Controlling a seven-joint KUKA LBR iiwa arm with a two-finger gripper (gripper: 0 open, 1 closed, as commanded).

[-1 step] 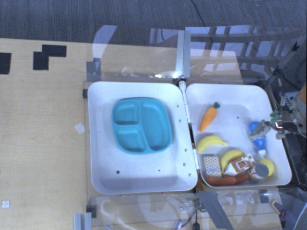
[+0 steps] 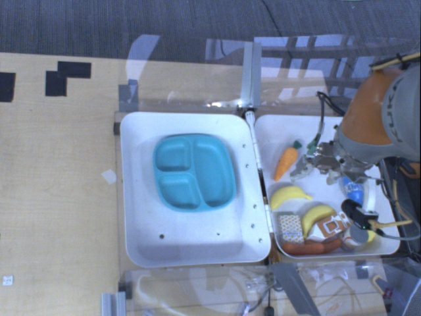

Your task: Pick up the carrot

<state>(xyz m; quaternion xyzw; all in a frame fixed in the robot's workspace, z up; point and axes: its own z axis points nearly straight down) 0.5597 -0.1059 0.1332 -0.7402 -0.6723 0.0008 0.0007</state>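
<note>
Pale wooden bench top is seen across the left, marked with black squares near its far edge, and dark carpet lies beyond it. Two shallow white bins are set side by side on the bench. In the left bin a blue divided plate is laid near the middle. In the right bin the carrot is found near the left wall, tilted, its green top pointing up and right. Just below it a yellow banana is placed, and further toys are crowded along the near edge. The gripper is seen just right of the carrot, apart from it; whether its fingers are apart or together cannot be told. The grey arm with its orange band enters from the right.
</note>
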